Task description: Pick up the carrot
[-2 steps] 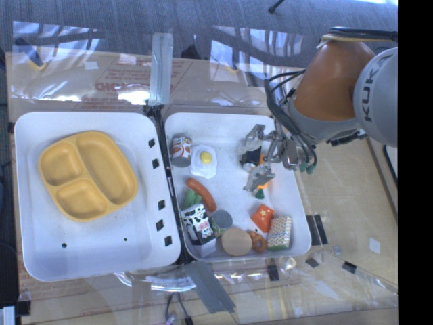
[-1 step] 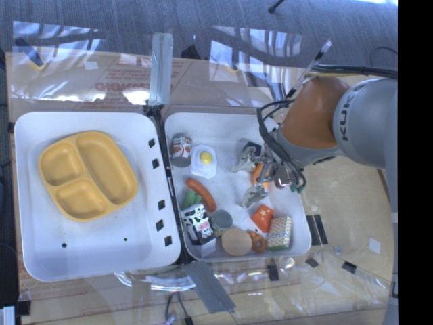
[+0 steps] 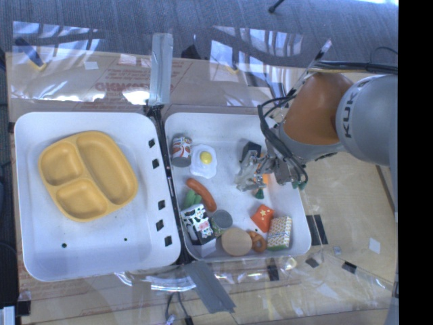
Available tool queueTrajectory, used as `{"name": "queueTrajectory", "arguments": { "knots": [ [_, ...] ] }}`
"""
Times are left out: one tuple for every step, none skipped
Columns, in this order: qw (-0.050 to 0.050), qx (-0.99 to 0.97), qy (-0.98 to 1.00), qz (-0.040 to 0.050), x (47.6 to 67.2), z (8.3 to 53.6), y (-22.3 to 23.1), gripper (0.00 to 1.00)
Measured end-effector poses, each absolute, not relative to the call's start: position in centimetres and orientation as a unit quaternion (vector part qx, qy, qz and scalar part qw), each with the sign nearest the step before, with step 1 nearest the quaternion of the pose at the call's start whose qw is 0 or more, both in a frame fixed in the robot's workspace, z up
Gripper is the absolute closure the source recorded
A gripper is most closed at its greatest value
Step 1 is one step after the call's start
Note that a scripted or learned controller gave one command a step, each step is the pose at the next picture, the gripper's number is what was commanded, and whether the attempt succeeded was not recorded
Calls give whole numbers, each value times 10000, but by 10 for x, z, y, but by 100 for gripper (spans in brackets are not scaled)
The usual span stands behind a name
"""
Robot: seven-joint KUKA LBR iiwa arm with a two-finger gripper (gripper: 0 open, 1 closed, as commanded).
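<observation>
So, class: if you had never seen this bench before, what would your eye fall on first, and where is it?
Probably the yellow divided plate, alone in the left bin. Next, the grey arm with its orange band, reaching in from the right over the right bin, which is crowded with toy food such as a fried egg and a sausage.

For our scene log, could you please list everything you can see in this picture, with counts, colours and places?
bins: two, white, side by side on the bench
tray: one, yellow, three compartments, in the left bin
can: one, red and grey, right bin, upper left
fried egg: one, white and yellow, beside the can
sausage: one, red-orange, right bin, middle left
carton: one, black and white, lower left
egg: one, tan, bottom edge
carrot: one, orange with green end, under the tool
arm: one, grey and orange, from the right
tool: one, dark, over the carrot
</observation>
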State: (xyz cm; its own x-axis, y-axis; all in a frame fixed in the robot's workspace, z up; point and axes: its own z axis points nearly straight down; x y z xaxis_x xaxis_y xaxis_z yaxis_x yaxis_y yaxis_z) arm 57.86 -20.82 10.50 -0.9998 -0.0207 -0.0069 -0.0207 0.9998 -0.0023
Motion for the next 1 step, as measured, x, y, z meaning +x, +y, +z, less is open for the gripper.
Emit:
{"name": "queueTrajectory", "arguments": {
  "knots": [
    [32,-881,9961,-10,568,173,-190,100]
  ]
}}
